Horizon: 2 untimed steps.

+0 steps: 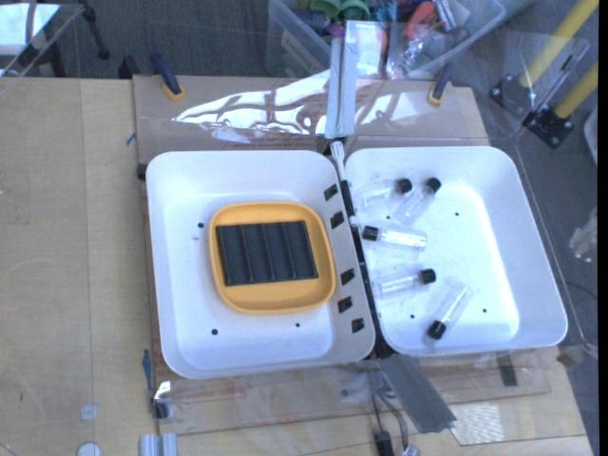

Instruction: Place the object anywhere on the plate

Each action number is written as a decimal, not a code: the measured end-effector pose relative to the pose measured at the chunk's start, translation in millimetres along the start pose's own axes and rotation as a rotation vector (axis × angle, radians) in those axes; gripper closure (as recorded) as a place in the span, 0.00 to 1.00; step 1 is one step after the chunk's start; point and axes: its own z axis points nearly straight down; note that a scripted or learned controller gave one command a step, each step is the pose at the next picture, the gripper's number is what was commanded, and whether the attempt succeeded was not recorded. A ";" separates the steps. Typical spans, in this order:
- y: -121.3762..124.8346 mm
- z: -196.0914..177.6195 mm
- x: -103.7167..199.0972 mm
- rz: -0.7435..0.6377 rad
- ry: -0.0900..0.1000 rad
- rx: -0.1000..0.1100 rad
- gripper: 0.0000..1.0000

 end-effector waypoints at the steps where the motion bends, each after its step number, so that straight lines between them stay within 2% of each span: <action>1: 0.7 127.6 4.2 -0.253 0.012 -0.001 1.00; 2: 7.1 54.1 -13.0 -0.133 0.008 0.001 1.00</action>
